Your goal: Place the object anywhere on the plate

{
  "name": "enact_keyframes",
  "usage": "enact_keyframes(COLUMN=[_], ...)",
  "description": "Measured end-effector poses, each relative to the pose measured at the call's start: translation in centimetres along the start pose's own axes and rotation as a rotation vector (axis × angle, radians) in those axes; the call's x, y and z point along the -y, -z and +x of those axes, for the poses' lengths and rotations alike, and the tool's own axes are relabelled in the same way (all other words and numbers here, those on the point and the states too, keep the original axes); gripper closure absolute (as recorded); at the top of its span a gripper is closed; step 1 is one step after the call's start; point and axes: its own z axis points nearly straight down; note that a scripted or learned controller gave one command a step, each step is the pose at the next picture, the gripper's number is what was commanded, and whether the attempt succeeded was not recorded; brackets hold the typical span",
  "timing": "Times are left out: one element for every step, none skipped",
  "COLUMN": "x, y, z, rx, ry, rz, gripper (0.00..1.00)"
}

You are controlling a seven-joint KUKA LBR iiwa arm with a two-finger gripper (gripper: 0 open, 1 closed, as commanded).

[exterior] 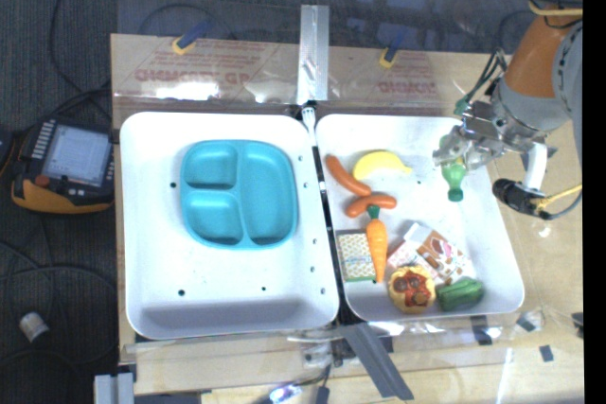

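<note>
The gripper [454, 173] is hanging over the right white bin [507, 246], clamped on a small green bottle-shaped toy [455, 182]; the blue sectioned plastic plate [237, 192] is waiting in the left bin, well apart.

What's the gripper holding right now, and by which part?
A small green object hangs at the gripper, apparently pinched by its top end; the grip itself is too small to confirm.

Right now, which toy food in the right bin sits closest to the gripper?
The yellow banana, top of the pile, just left of the gripper; carrot and the rest lie lower.
</note>
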Motion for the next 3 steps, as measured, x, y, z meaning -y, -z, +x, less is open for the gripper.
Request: enact_keyframes(x=[4.8, 9.4, 9.5], y=[-2.8, 1.4, 1.4], z=[4.3, 10.7, 17.0], rx=[-0.005, -0.007, -0.005], ry=[-0.019, -0.191, -0.33], rz=[0.002, 0.003, 0.004], gripper=[1.0, 1.0, 1.0])
